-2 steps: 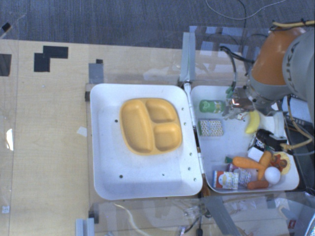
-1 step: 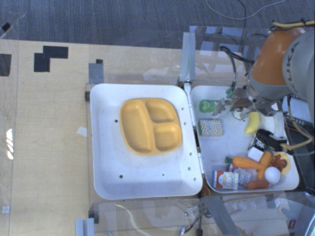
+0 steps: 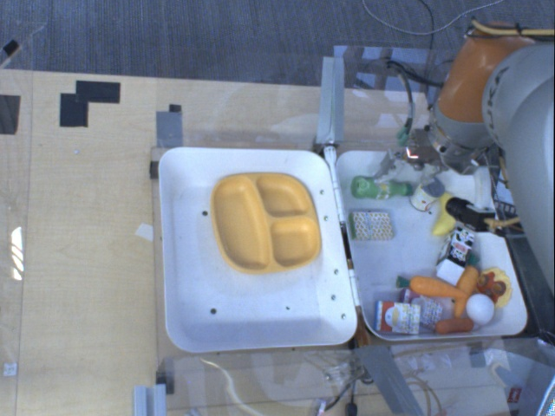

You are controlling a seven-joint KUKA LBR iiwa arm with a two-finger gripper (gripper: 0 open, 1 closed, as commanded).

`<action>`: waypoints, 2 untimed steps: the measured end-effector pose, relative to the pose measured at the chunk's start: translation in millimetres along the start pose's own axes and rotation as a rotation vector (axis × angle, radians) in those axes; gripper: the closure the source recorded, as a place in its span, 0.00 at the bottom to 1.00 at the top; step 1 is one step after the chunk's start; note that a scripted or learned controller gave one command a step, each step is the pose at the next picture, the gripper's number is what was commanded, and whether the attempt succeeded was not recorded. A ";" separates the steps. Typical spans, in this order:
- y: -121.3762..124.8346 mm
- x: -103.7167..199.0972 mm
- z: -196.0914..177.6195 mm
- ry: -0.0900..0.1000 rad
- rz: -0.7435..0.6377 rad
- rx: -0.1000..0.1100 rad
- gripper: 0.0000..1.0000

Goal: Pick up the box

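1. Yellow plastic divided tray [image 3: 264, 221], three compartments, lying in the left white bin [image 3: 186, 258].
2. Patterned flat box [image 3: 373, 225], lying alone near the left wall of the right bin [image 3: 381, 280].
3. Green bottle [image 3: 380, 188], on its side at the right bin's far end, just beyond the box.
4. Carton [image 3: 401, 316], carrot [image 3: 438, 288] and white egg [image 3: 479, 308], clustered at the near right corner.
5. Gripper [image 3: 416, 156], over the bin's far end beside the bottle; whether it is open or closed cannot be told.
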State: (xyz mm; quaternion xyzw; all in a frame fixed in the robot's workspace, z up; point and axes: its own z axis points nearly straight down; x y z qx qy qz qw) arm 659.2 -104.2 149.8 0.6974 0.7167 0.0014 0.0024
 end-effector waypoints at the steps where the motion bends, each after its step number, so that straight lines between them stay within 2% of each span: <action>1: 17.2 -19.2 36.5 -0.002 -0.050 -0.030 0.00; 2: -77.2 -20.0 53.1 0.001 0.017 -0.020 0.00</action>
